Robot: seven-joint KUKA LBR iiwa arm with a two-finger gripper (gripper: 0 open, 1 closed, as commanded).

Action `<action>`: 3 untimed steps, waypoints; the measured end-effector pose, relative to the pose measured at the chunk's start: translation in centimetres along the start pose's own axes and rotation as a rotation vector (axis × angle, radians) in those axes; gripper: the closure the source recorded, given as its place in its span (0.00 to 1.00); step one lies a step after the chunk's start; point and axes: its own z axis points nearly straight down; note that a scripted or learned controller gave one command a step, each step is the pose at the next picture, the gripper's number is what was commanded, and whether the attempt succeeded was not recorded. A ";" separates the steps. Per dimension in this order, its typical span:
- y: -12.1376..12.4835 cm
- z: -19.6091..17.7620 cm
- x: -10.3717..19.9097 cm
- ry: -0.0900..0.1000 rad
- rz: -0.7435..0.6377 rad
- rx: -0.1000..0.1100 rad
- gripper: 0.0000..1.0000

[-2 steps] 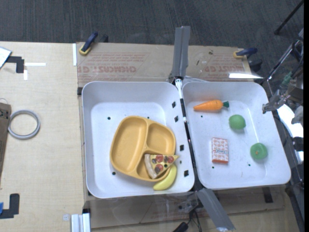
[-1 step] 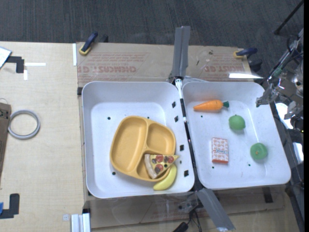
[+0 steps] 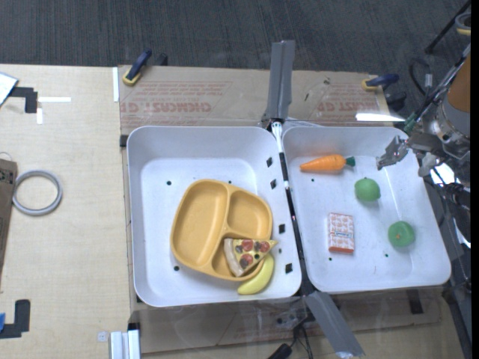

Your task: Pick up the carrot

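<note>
While the carrot (image 3: 324, 164) lies untouched on the floor of the right bin (image 3: 434, 275), you have the whole pick ahead of you: nothing is lifted, nothing gripped.

Start with the big things. The counter (image 3: 60, 275) carries two white bins side by side. The left bin (image 3: 142, 200) holds a yellow divided plate (image 3: 202, 223) with a pizza slice (image 3: 247, 254) in one compartment and a banana (image 3: 258, 279) resting against the plate's near edge. The right bin holds the carrot in its far-left part, near the wall shared with the left bin, lying roughly level with its green top pointing right. A green ball (image 3: 367, 190) sits near the carrot's top end, a small box (image 3: 340, 232) lies nearer the front, and a second green ball (image 3: 402, 234) is well to the right.

Your tool (image 3: 392, 154) hangs at the bin's far-right edge, well apart from the carrot; its fingers are too small and dark to read, so I cannot tell whether they are spread or closed.

The path leftward looks open. Mind the bin's far rim and the shared wall when you descend, and the nearer green ball.
</note>
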 end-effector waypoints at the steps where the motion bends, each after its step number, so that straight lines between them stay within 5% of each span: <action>1: 0.1 -0.7 1.8 0.000 -0.391 -0.003 0.00; 2: 4.8 2.5 4.8 -0.001 -0.419 -0.004 0.00; 3: 4.9 9.9 9.1 -0.001 -0.686 -0.005 0.00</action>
